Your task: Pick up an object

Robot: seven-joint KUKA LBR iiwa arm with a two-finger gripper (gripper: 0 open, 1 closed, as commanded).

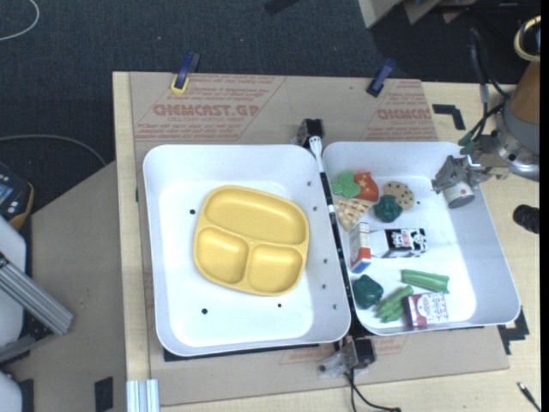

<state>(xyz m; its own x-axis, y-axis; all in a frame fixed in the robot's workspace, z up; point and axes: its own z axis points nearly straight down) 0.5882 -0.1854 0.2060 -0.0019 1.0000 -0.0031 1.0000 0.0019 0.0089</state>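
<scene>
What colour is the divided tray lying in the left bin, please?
Yellow; the divided tray shows plainly in the camera view, inside the left bin.

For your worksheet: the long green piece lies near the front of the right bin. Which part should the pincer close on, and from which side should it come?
Grip the long green piece around its middle, coming straight down from above. It lies flat and slender, running left to right, so the fingers should probably close across its narrow width, front to back. Bare bin floor lies behind it; the maroon carton sits close in front, so lower with care. The pincer is near the bin's back right.

My arm reaches in from the right, wrist angled down-left; gripper (455, 184) hangs low, w/ nothing visible betw. the tips.
</scene>
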